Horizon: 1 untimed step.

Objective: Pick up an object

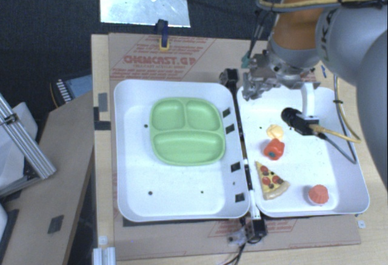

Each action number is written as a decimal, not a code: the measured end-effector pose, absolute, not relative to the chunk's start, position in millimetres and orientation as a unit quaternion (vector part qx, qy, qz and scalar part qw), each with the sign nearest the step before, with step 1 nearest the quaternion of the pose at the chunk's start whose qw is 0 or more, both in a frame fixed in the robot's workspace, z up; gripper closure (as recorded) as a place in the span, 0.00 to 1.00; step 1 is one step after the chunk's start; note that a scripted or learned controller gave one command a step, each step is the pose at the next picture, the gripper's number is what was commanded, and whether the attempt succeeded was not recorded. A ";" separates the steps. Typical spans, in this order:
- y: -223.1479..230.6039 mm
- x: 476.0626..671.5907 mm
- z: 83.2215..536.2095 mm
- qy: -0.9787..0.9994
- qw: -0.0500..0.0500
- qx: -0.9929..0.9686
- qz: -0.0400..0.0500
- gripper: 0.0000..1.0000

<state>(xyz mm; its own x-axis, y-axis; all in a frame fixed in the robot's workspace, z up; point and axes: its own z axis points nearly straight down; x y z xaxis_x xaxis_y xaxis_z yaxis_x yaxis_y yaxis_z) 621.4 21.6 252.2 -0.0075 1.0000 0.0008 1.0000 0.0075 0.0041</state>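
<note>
Grey claw point(257, 89) hangs at the right bin's point(354, 188) far-left corner, whether wide or narrow I cannot tell; nearest pickable, a red-orange toy point(274, 149), lies nearer the camera, slightly right, yellow piece point(275, 131) just beyond it.

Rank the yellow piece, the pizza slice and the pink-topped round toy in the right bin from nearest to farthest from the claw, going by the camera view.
From the claw, at the right bin's far left corner:
1. Yellow piece, mid-bin, just above the red toy.
2. Pizza slice, near the bin's left front.
3. Pink-topped round toy, front right corner.
</note>
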 end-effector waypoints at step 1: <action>79.5 641.4 239.1 0.711 0.000 0.704 0.002 1.00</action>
